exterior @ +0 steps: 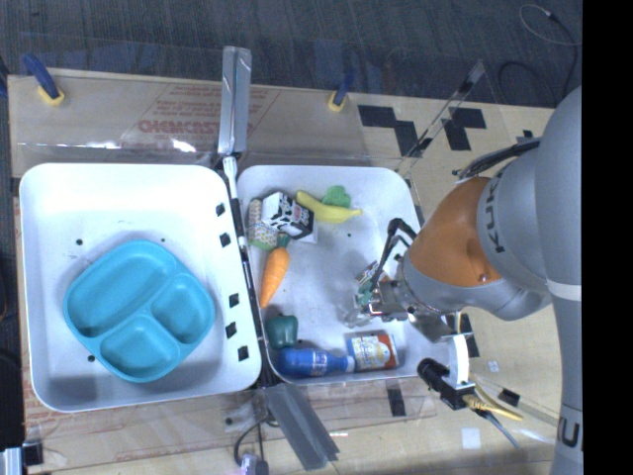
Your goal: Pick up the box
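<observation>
The box (288, 216), a small carton with a black-and-white pattern, lies on its side at the back left of the right bin (391, 188), with a yellow banana (327, 209) touching its right end. My gripper (368, 298) hangs low over the middle right of that bin. It sits well to the right of the box and nearer the front, apart from it. Its tip is just above a small can (374, 350). The grey arm and its orange band (450, 245) reach in from the right.
An orange carrot (274, 273), a dark green vegetable (282, 327) and a blue bottle (312, 362) lie along the right bin's left and front sides. A green item (337, 195) rests behind the banana. The left bin (40, 206) holds a blue divided plate (138, 311).
</observation>
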You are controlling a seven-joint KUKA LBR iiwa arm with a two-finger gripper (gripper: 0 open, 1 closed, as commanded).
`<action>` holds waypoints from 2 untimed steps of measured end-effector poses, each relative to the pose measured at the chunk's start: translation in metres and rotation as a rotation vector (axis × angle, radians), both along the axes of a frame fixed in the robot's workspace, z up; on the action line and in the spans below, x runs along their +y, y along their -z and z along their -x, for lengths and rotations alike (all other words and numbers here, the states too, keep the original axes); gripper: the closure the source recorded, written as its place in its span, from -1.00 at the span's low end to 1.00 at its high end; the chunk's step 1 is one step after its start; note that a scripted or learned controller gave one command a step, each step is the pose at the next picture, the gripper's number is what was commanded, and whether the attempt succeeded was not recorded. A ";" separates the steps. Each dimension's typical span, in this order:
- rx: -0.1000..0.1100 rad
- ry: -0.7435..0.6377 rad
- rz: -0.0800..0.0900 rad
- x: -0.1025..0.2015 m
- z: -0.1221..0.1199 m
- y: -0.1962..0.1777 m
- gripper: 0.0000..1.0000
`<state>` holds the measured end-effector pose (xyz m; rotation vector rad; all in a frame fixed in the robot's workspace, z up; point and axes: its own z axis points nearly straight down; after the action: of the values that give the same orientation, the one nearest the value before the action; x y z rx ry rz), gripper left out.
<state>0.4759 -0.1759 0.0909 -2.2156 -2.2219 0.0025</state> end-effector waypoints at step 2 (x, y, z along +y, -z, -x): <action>-0.002 -0.129 0.000 0.029 -0.045 -0.001 -1.00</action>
<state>0.5205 -0.1464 0.0916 -2.0690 -2.3614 0.0001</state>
